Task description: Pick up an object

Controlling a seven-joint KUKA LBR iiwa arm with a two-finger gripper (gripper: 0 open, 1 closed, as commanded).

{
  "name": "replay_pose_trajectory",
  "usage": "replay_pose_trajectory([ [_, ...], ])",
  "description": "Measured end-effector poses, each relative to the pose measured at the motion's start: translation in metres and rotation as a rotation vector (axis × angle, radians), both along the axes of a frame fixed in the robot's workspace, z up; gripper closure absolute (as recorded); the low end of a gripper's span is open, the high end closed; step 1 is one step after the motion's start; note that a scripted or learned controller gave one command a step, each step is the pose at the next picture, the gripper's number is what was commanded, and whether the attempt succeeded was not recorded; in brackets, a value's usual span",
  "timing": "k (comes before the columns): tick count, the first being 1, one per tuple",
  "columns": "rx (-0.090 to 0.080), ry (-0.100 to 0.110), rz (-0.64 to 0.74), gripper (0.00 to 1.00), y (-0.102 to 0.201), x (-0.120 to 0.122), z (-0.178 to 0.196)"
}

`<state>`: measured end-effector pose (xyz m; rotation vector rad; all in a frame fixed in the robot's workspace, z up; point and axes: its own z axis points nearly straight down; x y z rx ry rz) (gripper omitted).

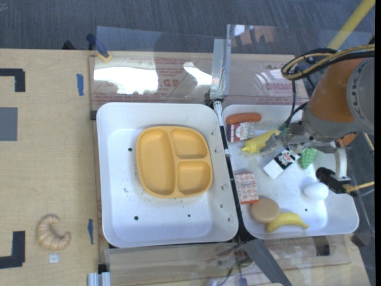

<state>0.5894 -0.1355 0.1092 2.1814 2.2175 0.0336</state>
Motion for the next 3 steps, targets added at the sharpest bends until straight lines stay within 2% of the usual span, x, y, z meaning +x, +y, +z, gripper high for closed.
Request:
replay_pose_trajectory([
  [1, -0.009, -0.004, 0.094, 0.0, -0.02, 0.036, -0.002],
  [2, 0.005, 0.058, 0.238, 0.0, -0.019, 0.072, -0.025],
  [3, 0.0, 0.041, 0.326, 0.0, 0.027, 0.072, -0.024],
])
